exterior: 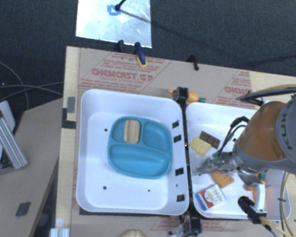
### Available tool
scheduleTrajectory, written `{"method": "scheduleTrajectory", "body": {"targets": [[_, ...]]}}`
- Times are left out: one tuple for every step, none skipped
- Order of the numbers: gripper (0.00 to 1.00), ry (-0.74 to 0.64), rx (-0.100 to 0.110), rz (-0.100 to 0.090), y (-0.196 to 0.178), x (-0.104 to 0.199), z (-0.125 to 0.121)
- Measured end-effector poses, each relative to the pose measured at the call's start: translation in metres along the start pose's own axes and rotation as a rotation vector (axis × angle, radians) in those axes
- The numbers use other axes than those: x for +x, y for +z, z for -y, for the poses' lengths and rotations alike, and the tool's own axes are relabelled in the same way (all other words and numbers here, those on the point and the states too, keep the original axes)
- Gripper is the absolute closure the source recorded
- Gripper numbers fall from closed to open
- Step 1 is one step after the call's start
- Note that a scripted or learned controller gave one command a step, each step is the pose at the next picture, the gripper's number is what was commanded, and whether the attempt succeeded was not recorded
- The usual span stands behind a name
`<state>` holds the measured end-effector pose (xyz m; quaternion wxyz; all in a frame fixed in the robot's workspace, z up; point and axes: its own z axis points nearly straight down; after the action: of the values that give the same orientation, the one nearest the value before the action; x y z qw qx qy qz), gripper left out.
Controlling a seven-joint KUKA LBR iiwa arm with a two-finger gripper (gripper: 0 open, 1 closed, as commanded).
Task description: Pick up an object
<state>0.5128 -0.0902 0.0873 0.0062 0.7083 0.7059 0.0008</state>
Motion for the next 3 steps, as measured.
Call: {"method": "scheduleTrajectory", "body": {"targets": [[1.0, 0.0, -0.01, 0.002, -0.014, 0.0, -0.003], [1.0, -0.004, 0.005, -0.007, -0.074, -0.008, -0.001], [1.0, -0.007, 0.002, -0.006, -0.138, -0.01, -0.005]]}}
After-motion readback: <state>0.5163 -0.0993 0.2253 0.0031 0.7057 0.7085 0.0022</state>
